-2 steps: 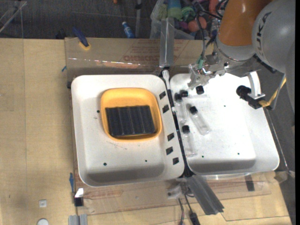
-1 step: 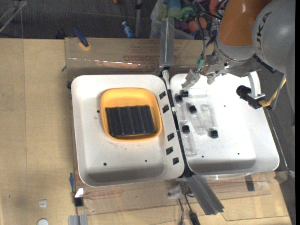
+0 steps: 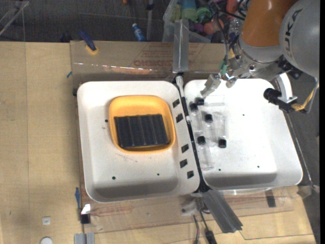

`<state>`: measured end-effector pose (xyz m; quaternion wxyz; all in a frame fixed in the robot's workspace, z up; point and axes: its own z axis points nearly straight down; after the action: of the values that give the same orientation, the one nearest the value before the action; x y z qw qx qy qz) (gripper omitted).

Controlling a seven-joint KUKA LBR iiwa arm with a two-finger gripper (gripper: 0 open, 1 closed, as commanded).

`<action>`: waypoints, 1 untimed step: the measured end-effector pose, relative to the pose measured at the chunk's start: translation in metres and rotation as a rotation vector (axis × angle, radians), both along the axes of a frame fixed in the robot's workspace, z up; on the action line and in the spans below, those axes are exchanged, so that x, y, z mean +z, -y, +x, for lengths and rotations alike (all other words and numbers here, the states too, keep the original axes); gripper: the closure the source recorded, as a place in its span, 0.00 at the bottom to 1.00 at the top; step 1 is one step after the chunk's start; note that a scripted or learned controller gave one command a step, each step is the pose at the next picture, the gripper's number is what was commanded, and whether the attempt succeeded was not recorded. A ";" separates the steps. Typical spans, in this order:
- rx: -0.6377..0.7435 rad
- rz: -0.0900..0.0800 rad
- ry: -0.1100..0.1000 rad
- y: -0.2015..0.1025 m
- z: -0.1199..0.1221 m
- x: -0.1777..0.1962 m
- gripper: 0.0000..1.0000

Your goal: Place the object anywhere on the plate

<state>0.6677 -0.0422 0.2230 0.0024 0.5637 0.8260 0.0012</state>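
Dark ridged object (image 3: 141, 131) on yellow plate (image 3: 118, 107), clear divider (image 3: 205, 131) beside

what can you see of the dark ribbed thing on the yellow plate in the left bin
The dark ribbed rectangular object looks like a flat black slab with parallel grooves running front to back. It lies flat inside the rounded yellow-orange plate, filling most of its floor and nearer the front rim. The plate sits in the left white bin. Only the plate touches it.

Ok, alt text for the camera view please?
A dark ribbed rectangular object lies on the orange rounded-square plate in the left white bin. The grey arm's gripper hangs over the right white bin.
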 end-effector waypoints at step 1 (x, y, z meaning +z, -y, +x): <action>0.286 -0.001 0.001 -0.001 0.000 0.010 0.00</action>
<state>0.6679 -0.0415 0.2327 0.0030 0.4400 0.8980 0.0016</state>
